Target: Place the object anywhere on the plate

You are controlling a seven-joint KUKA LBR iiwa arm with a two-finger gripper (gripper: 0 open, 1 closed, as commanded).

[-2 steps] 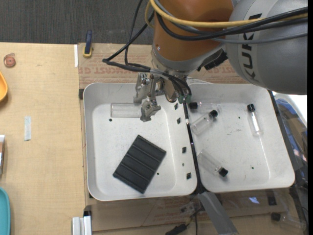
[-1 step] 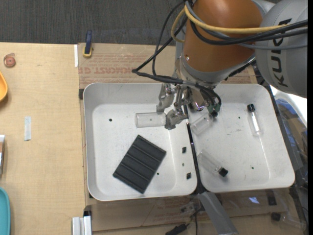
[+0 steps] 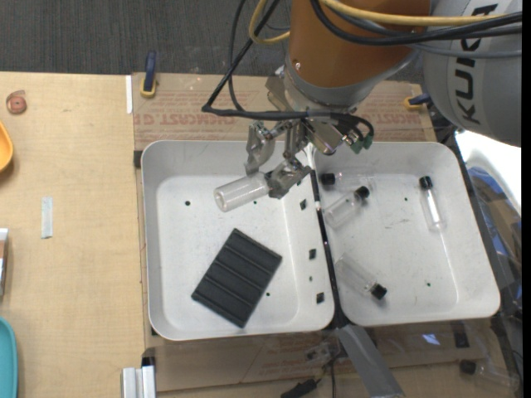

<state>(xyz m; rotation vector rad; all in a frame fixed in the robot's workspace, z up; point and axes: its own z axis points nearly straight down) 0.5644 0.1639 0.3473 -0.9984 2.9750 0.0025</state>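
Arm: grey w/ orange band [image 3: 348,31], comes in from top right, wrist hangs over the seam between the two bins.
Gripper [image 3: 267,175]: over the left bin, upper right part, abt 1 o'clock from the bin's centre.
Jaws: closed narrow on the cap end of a clear tube [image 3: 241,193]; tube lies nearly flat, sticking out toward 8 o'clock from the fingers.
Tube spot: above the left bin [image 3: 166,247] floor, upper middle; can't tell if it touches the floor.
Plate [image 3: 237,277]: dark ribbed rectangle, flat on left bin floor, tilted; at 6 o'clock from the tube, apart from it.
Right bin [image 3: 465,247]: holds other clear tubes w/ black caps – one at 2 o'clock [image 3: 431,201], one near the centre seam [image 3: 344,208], one at 7 o'clock [image 3: 362,279].
Cables [image 3: 249,23]: yellow and black loops, off the wrist toward 11 o'clock.
Bench [image 3: 66,288]: light wood, left of the bins.
Clamp [image 3: 149,73]: blue and yellow, at 11 o'clock from the left bin.
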